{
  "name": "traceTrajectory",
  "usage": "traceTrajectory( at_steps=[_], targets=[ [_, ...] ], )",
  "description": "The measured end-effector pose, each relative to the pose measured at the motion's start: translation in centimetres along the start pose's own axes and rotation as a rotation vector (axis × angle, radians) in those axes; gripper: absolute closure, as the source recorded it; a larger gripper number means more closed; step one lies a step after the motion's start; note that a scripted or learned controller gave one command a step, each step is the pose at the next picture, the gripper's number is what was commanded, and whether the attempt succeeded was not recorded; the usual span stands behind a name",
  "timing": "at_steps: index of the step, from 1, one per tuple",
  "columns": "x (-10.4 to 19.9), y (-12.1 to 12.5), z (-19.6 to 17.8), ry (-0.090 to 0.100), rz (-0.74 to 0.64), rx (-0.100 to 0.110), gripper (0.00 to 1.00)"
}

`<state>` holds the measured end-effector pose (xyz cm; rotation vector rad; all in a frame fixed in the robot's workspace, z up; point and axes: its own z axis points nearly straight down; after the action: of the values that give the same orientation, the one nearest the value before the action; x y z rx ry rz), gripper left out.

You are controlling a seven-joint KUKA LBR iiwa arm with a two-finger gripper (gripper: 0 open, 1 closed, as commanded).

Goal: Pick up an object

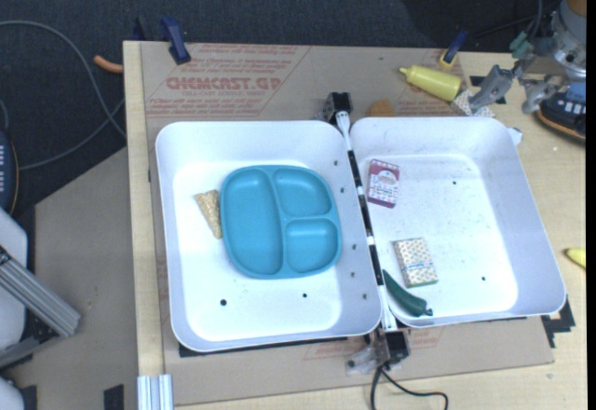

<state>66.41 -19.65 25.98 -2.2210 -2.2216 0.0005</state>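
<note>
The right bin (521, 212) holds a small red-and-white packet (383, 183) near its left wall. A tan patterned box (414, 261) lies lower down, and a dark green item (408, 296) rests in the front left corner. In the left bin (186, 212), a blue divided plate (280, 219) has a tan cracker-like piece (209, 209) beside its left edge. My gripper (481, 98) hangs beyond the right bin's far edge, above the bench and apart from every object in the bins.
A yellow bottle (431, 79) lies on the bench behind the right bin, just left of the gripper. A small brown object (380, 107) sits nearby. Blue clamps (174, 40) hold the bench board at the back. Cables run off the left side.
</note>
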Motion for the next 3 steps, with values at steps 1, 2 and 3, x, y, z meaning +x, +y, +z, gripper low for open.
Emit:
traceTrajectory(
  at_steps=[1,2,3],
  targets=[
    [1.2,0.2,12.0,0.001,-0.002,0.002,0.0],
    [9.5,-1.5,13.5,0.002,-0.001,0.001,0.0],
    [10.1,0.0,17.1,0.0,-0.001,-0.005,0.0]
  ],
)
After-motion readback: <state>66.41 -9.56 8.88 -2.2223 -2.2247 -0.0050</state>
